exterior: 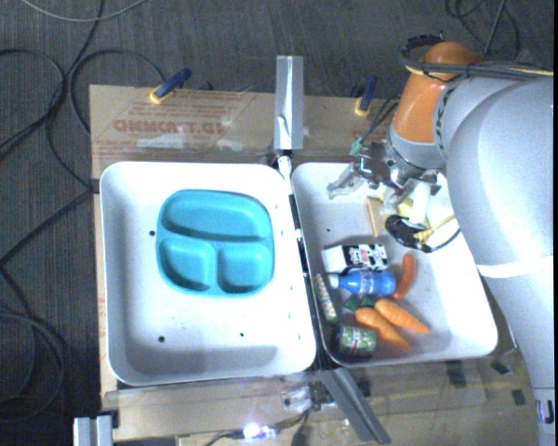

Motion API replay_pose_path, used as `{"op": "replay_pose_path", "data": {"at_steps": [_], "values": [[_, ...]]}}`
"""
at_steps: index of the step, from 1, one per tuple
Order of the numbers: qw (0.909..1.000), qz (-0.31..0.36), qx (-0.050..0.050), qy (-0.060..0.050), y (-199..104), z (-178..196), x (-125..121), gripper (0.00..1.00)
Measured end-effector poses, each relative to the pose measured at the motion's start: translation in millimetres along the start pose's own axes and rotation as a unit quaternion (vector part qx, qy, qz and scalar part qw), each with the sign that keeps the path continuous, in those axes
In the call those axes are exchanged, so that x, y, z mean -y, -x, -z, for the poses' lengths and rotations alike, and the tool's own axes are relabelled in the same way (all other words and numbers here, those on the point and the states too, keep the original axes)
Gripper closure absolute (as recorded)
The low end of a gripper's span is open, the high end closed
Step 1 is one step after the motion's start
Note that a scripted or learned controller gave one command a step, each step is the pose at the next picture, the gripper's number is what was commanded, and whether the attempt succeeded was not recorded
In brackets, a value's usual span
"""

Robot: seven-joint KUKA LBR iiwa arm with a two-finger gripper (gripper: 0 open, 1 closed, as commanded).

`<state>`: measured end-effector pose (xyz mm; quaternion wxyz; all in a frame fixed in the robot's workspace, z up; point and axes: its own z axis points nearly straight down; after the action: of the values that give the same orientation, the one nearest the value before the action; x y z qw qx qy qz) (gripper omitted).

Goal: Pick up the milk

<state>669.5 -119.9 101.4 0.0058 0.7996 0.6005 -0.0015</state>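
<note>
- Gripper (372, 180) is hovering over the far end of the right bin (465, 337), well apart from the pile of items at the near end.
- Fingers are pointing toward the view's left; can't tell if they're apart or together from this angle. Nothing is visibly sitting between them, so I'm not calling it a hold.
- Milk (366, 255) is looking like the small black-and-white carton lying flat mid-bin, just beyond the blue bottle (365, 283) and touching or nearly touching it. That ID is a judgement; the print is too small to read.
- 1 sausage (407, 274) is lying just right of the carton; 2 carrots (398, 319) and a green can (355, 341) are sitting nearer the front wall.
- A thin wooden stick (373, 217) is lying between gripper and milk.
- Step in hand, as I'm reading it: approach, not yet descending on target.
- Doing it well: centring over the carton before dropping, aligning the fingers across its short side, and opening wide enough to clear both edges.
- Risk I'm seeing: 1 finger landing on the bottle or sausage instead of bin floor, pushing the carton instead of closing on it.
- Coming straight down is looking safer than sweeping in past the stick.
- Left bin (130, 342) is carrying a blue tray (216, 240), well clear of the work.
</note>
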Motion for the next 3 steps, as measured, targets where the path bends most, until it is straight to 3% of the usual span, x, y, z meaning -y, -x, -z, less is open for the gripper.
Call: {"op": "replay_pose_path", "data": {"at_steps": [1, 2, 3], "values": [[0.9889, 0.148, -0.005, -0.004, 50.2, 29.7, 70.6, 0.0], [0.9827, 0.185, -0.003, 0.0, 16.9, -12.9, 64.5, 0.0], [0.9809, 0.194, -0.004, 0.002, 15.8, -12.0, 104.1, 0.0]]}}
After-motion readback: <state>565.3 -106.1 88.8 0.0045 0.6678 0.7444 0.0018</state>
